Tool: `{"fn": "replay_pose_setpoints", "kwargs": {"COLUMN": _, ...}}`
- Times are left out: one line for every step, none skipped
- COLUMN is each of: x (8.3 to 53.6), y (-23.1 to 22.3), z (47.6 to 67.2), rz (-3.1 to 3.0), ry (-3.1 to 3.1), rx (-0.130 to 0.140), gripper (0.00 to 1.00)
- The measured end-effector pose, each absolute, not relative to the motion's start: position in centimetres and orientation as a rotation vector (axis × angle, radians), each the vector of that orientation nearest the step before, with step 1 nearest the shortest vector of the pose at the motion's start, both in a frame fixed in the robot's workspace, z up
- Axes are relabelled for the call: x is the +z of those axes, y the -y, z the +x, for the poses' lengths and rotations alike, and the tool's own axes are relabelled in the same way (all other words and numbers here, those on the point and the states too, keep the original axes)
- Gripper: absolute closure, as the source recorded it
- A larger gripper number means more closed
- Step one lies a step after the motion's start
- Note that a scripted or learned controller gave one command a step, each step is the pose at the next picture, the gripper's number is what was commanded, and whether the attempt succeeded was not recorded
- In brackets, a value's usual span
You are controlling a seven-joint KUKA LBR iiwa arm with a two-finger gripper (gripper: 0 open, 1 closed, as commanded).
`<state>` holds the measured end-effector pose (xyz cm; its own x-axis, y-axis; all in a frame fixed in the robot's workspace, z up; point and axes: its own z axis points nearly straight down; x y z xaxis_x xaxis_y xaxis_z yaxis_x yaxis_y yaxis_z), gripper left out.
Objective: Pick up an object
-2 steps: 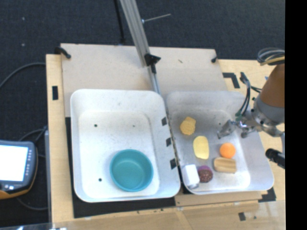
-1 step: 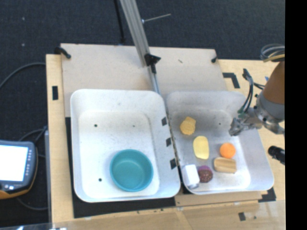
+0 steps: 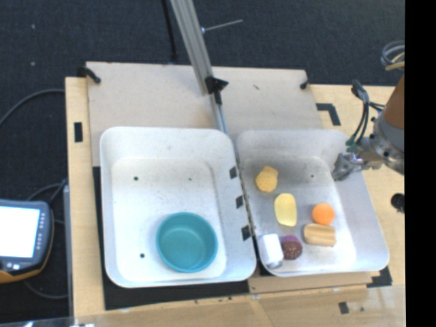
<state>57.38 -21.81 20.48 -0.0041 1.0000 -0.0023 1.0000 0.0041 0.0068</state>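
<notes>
Two white bins are seen side by side on the counter (image 3: 78, 182). The left bin (image 3: 122, 155) holds a teal bowl (image 3: 187, 242) near its front edge. The right bin (image 3: 368, 237) holds six small things grouped in its middle and front: a yellow lump (image 3: 267, 178) farthest back, a pale yellow piece (image 3: 286, 210) just in front of it, an orange ball (image 3: 323, 214), a tan roll (image 3: 319, 235) touching or nearly touching the ball's front side, a dark red ball (image 3: 292, 248), and a white block (image 3: 272, 249) against the front left wall beside the red ball. The hand (image 3: 344, 165) is seen at the right bin's back right rim, above the wall, with nothing held in it; whether it is wide or narrow cannot be told at this size. No pick is judged begun. The orange ball is judged nearest, lying forward and slightly left of the hand; the tan roll lies just beyond it, long axis running left to right. A short reach forward and down is judged needed.
</notes>
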Motion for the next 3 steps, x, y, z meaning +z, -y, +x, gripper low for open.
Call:
{"fn": "replay_pose_setpoints", "kwargs": {"x": 25.9, "y": 22.0, "z": 57.5, "rz": 2.212, "ry": -2.220, "rx": 0.005, "gripper": 1.00}}
{"fn": "replay_pose_setpoints", "kwargs": {"x": 26.4, "y": 16.4, "z": 57.0, "rz": 2.212, "ry": -2.229, "rx": 0.004, "gripper": 1.00}}
{"fn": "replay_pose_setpoints", "kwargs": {"x": 26.8, "y": 10.8, "z": 56.1, "rz": 2.213, "ry": -2.230, "rx": 0.004, "gripper": 1.00}}
